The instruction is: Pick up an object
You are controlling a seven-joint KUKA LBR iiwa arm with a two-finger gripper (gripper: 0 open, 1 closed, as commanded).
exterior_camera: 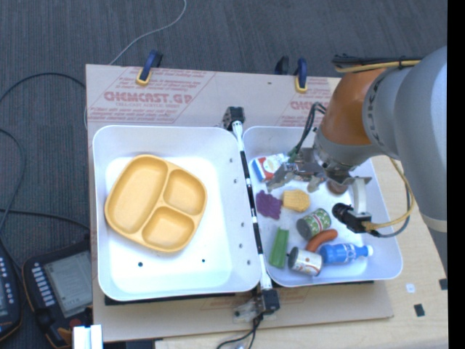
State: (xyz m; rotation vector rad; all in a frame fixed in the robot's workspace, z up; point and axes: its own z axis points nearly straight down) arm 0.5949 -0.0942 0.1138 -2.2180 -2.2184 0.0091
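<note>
The left bin (102, 267) holds a yellow divided plate (155, 202), while in the crowded right bin (392, 264) the jaws (301, 173), whose state I cannot tell, hang over a corn cob (295, 200) beside purple grapes (268, 205), so a descent could nudge neighbours or pinch two at once.

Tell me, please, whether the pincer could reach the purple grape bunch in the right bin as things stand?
Probably yes: the pincer hangs just above the purple grape bunch, which lies uncovered near the right bin's left wall.

A robotics lab: clamped board (145, 97), loose cables (152, 31), teach pendant (62, 282) on grey carpet.
</note>
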